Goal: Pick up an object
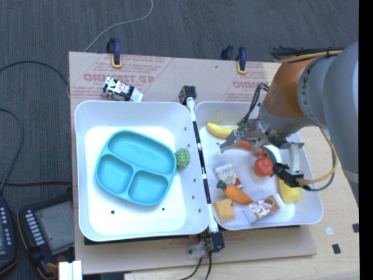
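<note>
Around my bench (145,77), a pale board with faded red lettering, the floor (52,16) is dark grey carpet. Two blue clamps (114,48) pin the board's far edge at twelve o'clock. A thin white cable (137,16) trails across the carpet at eleven o'clock, and a handheld pendant (49,226) lies at eight o'clock.

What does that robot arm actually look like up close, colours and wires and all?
The arm is thick, rounded and smooth grey, with a glossy orange band above the wrist. Below it sits a compact dark-and-silver metal gripper. Thin black cables loop along the wrist, one carrying a small black connector.
</note>
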`<state>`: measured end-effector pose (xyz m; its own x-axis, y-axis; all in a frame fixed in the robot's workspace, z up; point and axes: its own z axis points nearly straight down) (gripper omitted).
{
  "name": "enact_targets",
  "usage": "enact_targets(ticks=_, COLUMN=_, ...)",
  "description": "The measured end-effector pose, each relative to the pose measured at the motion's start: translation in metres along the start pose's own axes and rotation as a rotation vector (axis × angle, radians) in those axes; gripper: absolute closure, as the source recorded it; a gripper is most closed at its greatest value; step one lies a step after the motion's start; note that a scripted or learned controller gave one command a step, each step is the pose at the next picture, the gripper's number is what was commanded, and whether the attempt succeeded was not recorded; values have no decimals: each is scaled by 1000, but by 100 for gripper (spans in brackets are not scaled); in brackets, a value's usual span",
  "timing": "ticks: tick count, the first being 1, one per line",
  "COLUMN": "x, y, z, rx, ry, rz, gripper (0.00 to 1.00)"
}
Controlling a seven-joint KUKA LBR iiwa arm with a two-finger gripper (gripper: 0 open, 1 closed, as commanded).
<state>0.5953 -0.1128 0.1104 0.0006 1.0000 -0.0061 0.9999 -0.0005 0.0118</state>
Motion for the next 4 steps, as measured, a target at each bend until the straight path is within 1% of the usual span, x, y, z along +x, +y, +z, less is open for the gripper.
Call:
enact_targets(ticks=1, x=0, y=0, z=-10, rx=-1, ry=0, rz=0, gripper=100)
enact_targets(ticks=2, x=0, y=0, z=-10, rx=-1, ry=-1, rz=0, gripper=0)
enact_targets(ticks=3, x=16, y=-32, z=21, rx=2, ry=1, rz=1, gripper=0)
enact_targets(ticks=4, x=16, y=-30, z=10, rx=-1, ry=2, rz=1, gripper=100)
